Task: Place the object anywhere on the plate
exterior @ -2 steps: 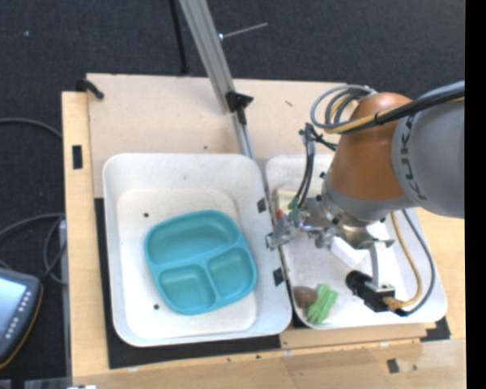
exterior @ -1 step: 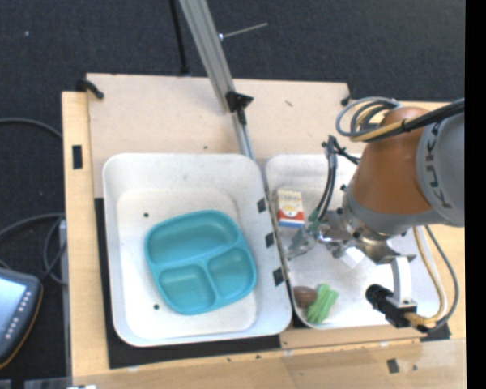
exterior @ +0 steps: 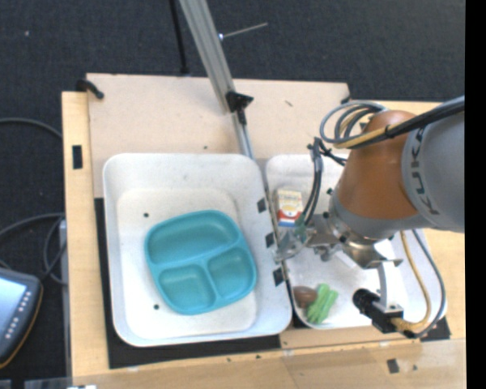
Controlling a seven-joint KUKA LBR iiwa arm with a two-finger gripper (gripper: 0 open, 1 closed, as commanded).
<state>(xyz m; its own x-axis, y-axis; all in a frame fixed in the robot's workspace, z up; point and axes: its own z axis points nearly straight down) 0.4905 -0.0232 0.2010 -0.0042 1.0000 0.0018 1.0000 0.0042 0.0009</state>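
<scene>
Right now, arm over right bin (exterior: 285, 167), gripper (exterior: 285, 245) low near bin's left wall; grip state — cannot tell. Candidate objects in that bin: small carton (exterior: 288, 203), green item (exterior: 323, 304), brown item (exterior: 305, 295). Teal divided plate (exterior: 199, 261) waits in left bin (exterior: 130, 177). Risks, I judge: empty grasp, wall snag, drop before plate.

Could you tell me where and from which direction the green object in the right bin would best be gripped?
The green object lies flat and elongated near the right bin's front edge, slanted, with a brown object close against its left side. Probably best to come straight down and close across its narrow width near the upper end, away from the bin wall. The gripper sits above it.
</scene>
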